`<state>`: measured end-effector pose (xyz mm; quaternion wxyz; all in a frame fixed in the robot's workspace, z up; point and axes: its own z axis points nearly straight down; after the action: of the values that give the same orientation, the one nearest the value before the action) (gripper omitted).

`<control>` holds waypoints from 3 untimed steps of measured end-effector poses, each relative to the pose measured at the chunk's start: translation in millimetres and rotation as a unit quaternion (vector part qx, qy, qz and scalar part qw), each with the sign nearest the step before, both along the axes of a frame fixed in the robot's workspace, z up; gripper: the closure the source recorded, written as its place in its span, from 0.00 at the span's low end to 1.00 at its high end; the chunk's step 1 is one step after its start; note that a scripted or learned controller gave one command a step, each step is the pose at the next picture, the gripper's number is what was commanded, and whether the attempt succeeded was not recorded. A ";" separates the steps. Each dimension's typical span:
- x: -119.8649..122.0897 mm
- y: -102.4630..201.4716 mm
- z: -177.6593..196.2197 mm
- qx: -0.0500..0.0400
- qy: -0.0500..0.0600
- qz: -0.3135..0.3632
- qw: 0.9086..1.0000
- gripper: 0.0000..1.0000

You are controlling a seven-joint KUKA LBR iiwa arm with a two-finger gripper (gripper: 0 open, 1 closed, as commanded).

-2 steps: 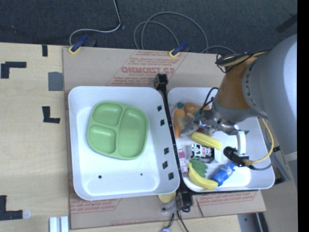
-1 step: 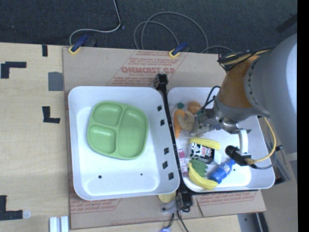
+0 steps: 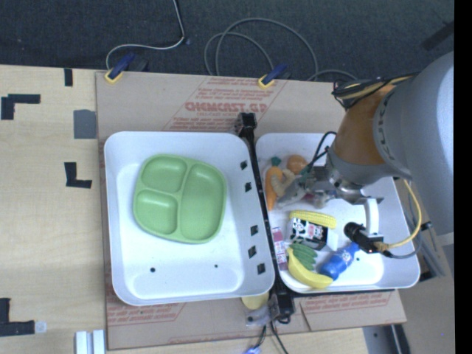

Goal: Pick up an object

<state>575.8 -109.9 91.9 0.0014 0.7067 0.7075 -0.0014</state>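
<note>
The hand [image 3: 295,189] is low in the right bin [image 3: 402,271], in its upper left part, reaching in under the grey arm [image 3: 413,135] with its orange band [image 3: 359,135]. Arm and cables cover it, so I cannot tell whether it is spread or pressed together, or whether it has hold of anything. It is among a cluster of small things: an orange piece [image 3: 273,177] just to its left and another orange one [image 3: 296,162] just above. Below it lie a yellow strip [image 3: 313,218], a black-and-white carton [image 3: 307,232] touching that strip, a banana [image 3: 304,268] near the bin's bottom edge, and a blue item [image 3: 339,262] resting against the banana's right end. A pink-and-white packet [image 3: 279,243] lies along the bin's left wall. A black cable [image 3: 383,248] loops over the right half of the bin.

The left bin [image 3: 122,271] holds a green plate [image 3: 180,198] with three sections, lying flat in the upper middle. The bins touch along a black seam.

Both sit on a brown cardboard sheet [image 3: 214,102] with red print, held by two clamps, one yellow-tipped [image 3: 118,71] and one blue [image 3: 274,74]. The sheet lies on a pale wooden bench [image 3: 44,220] marked with black tape [image 3: 18,105]. Beyond the bench is dark carpet [image 3: 74,13] with loose grey cables [image 3: 243,39].
</note>
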 end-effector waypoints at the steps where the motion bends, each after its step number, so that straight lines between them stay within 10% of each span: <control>1: 75.7 2.7 15.0 0.000 0.046 -0.002 0.999 0.00; 2: 84.9 1.1 16.1 -0.004 0.005 -0.002 1.000 0.00; 3: 86.4 5.0 23.0 -0.001 0.006 -0.001 1.000 1.00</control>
<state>662.2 -104.9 114.9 -0.0023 0.7073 0.7069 -0.0058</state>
